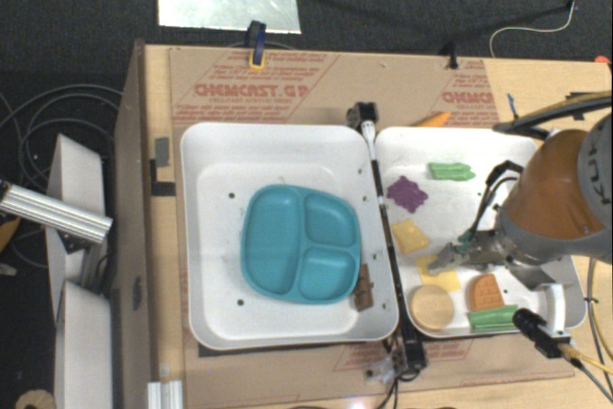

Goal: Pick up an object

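Two smooth white bins [287,144]; left holds a compartmented teal plate [300,244].

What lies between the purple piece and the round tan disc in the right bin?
In the camera view, a yellow block lies on the bin floor between the purple piece and the round tan disc.

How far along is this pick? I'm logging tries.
Done: the gripper is down in the right white bin, among the toys by the yellow block. In hand: nothing visibly between its fingers. Left: grasp and lift one object.
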`<state>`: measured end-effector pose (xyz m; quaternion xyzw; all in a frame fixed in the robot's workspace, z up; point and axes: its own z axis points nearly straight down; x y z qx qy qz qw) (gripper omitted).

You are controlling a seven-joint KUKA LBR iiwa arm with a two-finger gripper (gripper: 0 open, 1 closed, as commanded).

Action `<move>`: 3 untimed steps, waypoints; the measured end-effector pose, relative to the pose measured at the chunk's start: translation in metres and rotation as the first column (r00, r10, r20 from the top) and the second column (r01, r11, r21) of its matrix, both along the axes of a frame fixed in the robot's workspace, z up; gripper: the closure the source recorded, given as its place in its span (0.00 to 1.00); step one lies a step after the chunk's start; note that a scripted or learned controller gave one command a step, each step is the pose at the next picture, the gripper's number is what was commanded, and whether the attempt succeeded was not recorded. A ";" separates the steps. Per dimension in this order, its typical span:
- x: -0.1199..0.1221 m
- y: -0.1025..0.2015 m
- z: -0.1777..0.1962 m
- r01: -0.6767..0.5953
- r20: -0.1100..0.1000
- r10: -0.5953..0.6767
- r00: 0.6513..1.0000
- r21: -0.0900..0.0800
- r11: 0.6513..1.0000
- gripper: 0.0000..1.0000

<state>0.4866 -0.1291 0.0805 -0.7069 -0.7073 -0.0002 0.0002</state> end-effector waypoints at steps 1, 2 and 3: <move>0.037 -0.082 0.005 0.003 0.007 -0.003 1.000 -0.006 1.000 0.00; 0.093 0.011 0.005 -0.013 0.006 0.013 1.000 0.001 1.000 0.00; 0.157 0.004 0.004 -0.001 -0.015 0.001 1.000 0.003 1.000 0.00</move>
